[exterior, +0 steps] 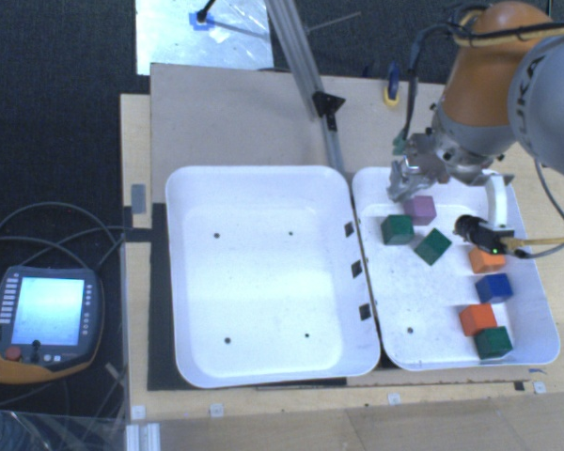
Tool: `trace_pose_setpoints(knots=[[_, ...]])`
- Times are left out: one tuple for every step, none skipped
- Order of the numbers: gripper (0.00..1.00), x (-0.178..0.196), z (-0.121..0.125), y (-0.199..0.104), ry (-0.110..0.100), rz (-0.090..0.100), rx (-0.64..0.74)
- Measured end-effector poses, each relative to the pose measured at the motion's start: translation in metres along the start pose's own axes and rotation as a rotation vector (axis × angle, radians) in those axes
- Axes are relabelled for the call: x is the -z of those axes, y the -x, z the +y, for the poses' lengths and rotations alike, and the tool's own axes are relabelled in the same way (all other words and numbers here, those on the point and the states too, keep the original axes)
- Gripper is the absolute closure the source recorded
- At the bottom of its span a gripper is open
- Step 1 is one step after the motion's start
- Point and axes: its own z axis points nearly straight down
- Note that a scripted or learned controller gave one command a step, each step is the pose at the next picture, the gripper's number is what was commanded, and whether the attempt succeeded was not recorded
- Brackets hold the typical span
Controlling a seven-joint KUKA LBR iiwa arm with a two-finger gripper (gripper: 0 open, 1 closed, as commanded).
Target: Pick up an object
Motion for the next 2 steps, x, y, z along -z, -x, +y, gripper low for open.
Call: trace_pose_setpoints(knots=[[1.0, 0.006, -0.009, -0.045, -0.001, 0.0, -0.001], [1.0, -0.005, -0.017, -0.108, -0.002, 0.001, 0.001]])
